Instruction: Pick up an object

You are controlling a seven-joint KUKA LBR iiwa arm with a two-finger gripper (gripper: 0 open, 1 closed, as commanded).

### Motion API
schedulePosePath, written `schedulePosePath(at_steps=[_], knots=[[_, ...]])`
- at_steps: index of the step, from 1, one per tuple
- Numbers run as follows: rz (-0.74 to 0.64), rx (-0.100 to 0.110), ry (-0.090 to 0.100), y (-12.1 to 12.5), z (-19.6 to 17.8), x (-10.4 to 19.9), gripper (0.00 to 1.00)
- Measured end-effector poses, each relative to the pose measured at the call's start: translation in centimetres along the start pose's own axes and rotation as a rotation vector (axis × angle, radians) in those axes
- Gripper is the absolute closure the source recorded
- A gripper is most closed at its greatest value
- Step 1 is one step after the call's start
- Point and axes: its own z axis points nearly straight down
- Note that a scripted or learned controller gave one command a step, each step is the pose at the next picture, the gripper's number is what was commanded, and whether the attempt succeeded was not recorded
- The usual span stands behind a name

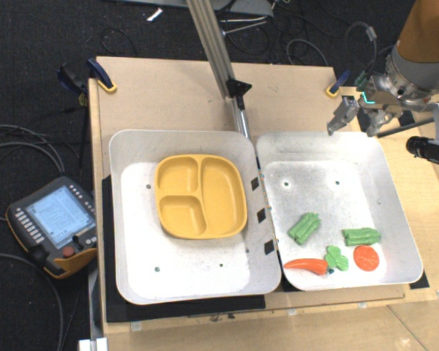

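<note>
1. The tool (353,112) is hanging above the far right corner of the right bin (366,148), with the arm's orange band (426,17) rising above it at the upper right.
2. The tool's fingers (342,117) are standing apart, so it is open, and nothing is sitting between them.
3. The right bin is serving as the landmark: five small toy foods are lying in its near half, well apart from the tool.
4. A green ridged piece (304,227) is lying nearest the bin's middle, tilted.
5. A second green piece (361,235) is lying toward the bin's right wall, with a round red piece (366,257) just beside it on the near side.
6. A small green leafy piece (337,257) is sitting near the bin's front wall, touching an orange-red carrot-like piece (307,266) to its left.
7. The left bin (132,196) is lying against the right bin's left wall and is carrying a yellow divided plate (202,196).
8. A handheld control pad (53,225) is lying on the floor, far left of the right bin, off the desk (161,93).
</note>
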Motion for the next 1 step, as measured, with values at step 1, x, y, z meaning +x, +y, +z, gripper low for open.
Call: schedulePosePath(at_steps=[1], knots=[[0.000, 0.005, 0.001, -0.53, 5.33, 0.96, 0.00]])
